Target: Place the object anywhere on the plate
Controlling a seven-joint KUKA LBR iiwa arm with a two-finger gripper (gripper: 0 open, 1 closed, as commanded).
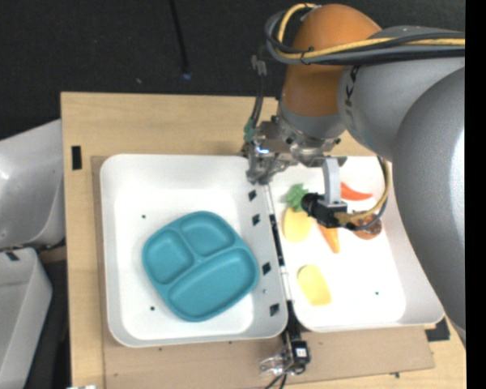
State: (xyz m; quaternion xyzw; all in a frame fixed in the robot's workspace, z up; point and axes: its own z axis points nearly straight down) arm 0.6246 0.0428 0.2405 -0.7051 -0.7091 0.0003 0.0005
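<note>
Hand [263,167] hangs above the divide between 2 shallow white bins [121,217] — we cannot tell its grip; teal 3-section plastic plate [199,264] lies in 1.

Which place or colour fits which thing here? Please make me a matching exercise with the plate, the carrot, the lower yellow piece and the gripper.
Things:
1. plate
2. carrot
3. lower yellow piece
4. gripper

Places and colours:
A. orange, in the middle of the right bin
B. above the far end of the wall where the two bins meet
C. blue, lying flat in the left bin
D. in the right bin, nearest the view's bottom edge

Pairs: 1-C, 2-A, 3-D, 4-B.
</note>
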